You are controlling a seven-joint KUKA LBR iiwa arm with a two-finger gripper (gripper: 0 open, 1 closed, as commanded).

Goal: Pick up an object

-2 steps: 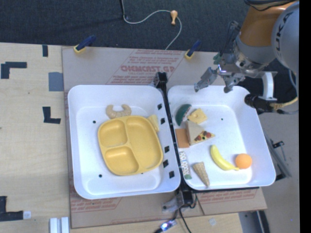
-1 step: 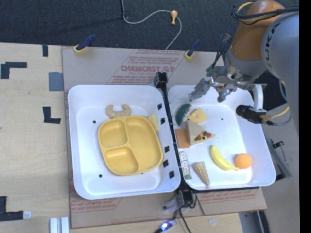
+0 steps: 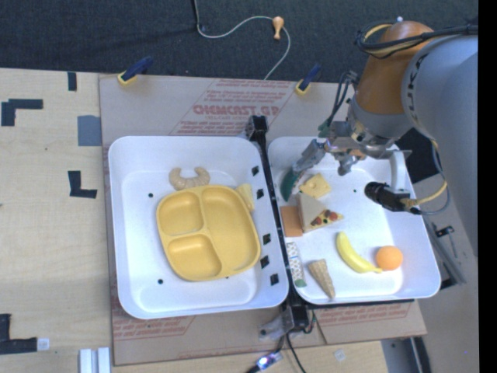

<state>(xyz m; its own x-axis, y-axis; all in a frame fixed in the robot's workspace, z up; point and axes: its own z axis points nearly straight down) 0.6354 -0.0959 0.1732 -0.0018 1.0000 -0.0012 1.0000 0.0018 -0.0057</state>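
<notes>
Two bins: left bin (image 3: pixel 136 179) and right bin (image 3: pixel 363 222) sit side by side, inner walls touching; I'm over the right one, reaching in from its right side
Edges: my gripper (image 3: pixel 300 169) hangs at the right bin's upper-left corner, close to the shared wall and near the top rim; tight on that side
Open room: bare white floor through the middle and upper right of the right bin; more bare floor runs along the left and bottom of the left bin
Gripper state: I cannot tell how far open it is from this slant, and I cannot tell that it has hold of anything
Nearest thing: dark green piece (image 3: pixel 289 183) right at my tip, against the shared wall; touching or just beside, I can't say which
Next thing: yellow wedge (image 3: pixel 315 186) just beside my gripper, toward the bin's middle
Below that: tan slice (image 3: pixel 320 213) with red and yellow spots, an orange block (image 3: pixel 291 221) beside it by the wall
Far end: banana (image 3: pixel 353 253), orange ball (image 3: pixel 388 257) and cone (image 3: pixel 321 277) along the bottom edge, well apart from me
Left bin: yellow divided plate (image 3: pixel 208 231) fills the centre; a tan curved piece (image 3: pixel 189 178) touches its upper rim
</notes>
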